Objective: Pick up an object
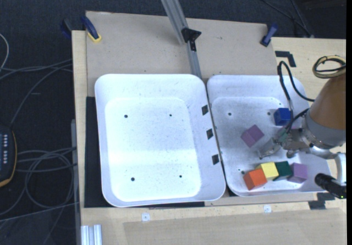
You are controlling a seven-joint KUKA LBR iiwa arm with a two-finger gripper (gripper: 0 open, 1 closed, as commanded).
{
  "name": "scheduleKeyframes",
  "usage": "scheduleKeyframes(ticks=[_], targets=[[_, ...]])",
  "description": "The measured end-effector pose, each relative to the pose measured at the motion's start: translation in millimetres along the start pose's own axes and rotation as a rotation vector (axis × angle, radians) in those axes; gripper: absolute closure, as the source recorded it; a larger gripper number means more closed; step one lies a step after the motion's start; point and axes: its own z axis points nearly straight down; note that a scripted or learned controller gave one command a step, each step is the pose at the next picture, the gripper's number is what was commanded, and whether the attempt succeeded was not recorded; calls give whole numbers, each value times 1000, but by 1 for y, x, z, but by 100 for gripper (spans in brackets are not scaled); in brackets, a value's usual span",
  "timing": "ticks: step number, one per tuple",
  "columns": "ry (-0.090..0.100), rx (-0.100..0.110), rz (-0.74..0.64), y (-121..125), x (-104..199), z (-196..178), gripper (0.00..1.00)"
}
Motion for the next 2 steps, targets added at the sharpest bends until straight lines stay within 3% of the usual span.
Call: scheduleKeyframes(ticks=[1, 2], targets=[[-2, -10, -2, 3, 0, -14, 100], [-5, -14, -1, -1, -8, -64, 100]])
